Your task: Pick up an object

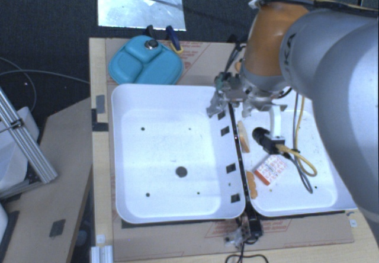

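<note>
**White bins, my gripper at the seam between them**

White plastic takes up most of the bench [99, 155]: two shallow bins sit side by side, their inner walls touching. My arm [337, 72] reaches in from the right, the orange band [267, 39] just above the wrist. My gripper [230, 108] hangs over the far end of that shared wall, where the left bin [154, 149] meets the right bin [324, 192]. From this angle I cannot tell whether it is apart or together.

The things to pick are spread over both bins. In the right bin, an orange stick [243, 136] lies along the left wall, near my gripper. A shorter orange piece [251, 184] lies nearer the front against the same wall. A red-and-white packet [271, 169] rests on the floor just right of them. In the left bin, a small dark disc [181, 172] lies alone, near the middle and well apart from my gripper.

Beyond the left bin's far edge sits a teal tray [145, 61].
</note>
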`<state>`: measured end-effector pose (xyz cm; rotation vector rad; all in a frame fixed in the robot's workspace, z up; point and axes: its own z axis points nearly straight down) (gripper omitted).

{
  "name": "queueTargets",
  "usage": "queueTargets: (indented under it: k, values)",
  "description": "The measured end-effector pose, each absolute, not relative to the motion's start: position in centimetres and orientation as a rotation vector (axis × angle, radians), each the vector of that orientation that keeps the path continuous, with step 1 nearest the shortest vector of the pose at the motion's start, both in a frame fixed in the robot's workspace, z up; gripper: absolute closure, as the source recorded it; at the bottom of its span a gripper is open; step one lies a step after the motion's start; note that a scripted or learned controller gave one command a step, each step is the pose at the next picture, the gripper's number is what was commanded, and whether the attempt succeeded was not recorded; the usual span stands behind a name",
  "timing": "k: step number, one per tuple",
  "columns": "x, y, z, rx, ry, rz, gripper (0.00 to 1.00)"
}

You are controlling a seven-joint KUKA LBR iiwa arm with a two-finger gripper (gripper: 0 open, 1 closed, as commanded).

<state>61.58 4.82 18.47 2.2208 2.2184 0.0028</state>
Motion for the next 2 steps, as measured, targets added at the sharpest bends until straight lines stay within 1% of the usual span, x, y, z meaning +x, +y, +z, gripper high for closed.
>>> queueTargets:
  k: [1,2]
  values:
    - [66.2,8.7,28.3,2.207,2.224,0.017,0.0]
    - [65.7,14.3,34.9,2.21,2.228,0.012,0.0]
